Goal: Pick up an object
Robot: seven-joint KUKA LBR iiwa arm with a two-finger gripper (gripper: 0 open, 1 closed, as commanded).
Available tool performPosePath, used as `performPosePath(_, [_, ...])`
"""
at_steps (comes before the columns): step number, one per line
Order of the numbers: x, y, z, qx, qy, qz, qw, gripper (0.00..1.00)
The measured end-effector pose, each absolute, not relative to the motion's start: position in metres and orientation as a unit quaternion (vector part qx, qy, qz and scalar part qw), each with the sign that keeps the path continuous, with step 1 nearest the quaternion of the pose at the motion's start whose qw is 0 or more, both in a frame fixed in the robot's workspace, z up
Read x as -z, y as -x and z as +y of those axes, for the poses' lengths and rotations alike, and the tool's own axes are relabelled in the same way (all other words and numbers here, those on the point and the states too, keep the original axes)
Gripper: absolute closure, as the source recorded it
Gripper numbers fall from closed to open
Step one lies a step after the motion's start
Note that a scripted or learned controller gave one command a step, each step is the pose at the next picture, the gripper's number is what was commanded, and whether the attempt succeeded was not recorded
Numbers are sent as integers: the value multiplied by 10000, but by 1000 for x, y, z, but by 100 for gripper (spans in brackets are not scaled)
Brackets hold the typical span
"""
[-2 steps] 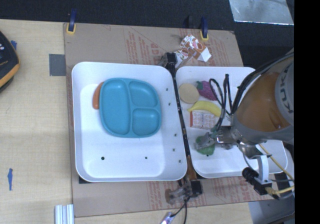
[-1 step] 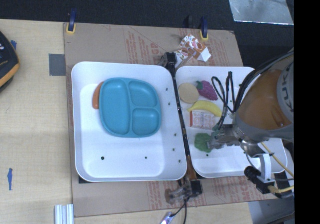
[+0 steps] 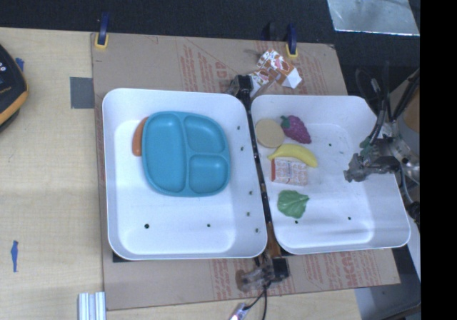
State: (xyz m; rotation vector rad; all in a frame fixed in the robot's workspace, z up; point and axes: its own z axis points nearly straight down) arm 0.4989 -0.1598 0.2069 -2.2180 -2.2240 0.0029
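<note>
Several small toy foods lie in the left part of the right bin (image 3: 357,226): a tan round cookie (image 3: 270,133), a purple grape bunch (image 3: 295,128), a yellow banana (image 3: 293,154), a red and white packet (image 3: 290,171) and a green leaf (image 3: 292,203). My gripper (image 3: 359,169) hangs over the right side of this bin, well to the right of the foods, with nothing visibly between its fingers. Its dark fingers blur together.
The left bin (image 3: 121,226) holds a blue divided plate (image 3: 187,153) with an orange item (image 3: 136,138) poking out from under its left edge. A crumpled wrapper (image 3: 275,68) lies on the cardboard behind the bins. Cables run along the right side.
</note>
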Motion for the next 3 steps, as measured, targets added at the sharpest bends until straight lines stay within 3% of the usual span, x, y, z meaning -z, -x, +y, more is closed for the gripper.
performPosePath(1, [-207,-499,-160,-9,7060,-7082,6,0])
performPosePath(2, [-95,-563,-102,12,7054,-7088,-19,0])
performPosePath(3, [-96,-621,-124,18,7054,-7088,-18,0])
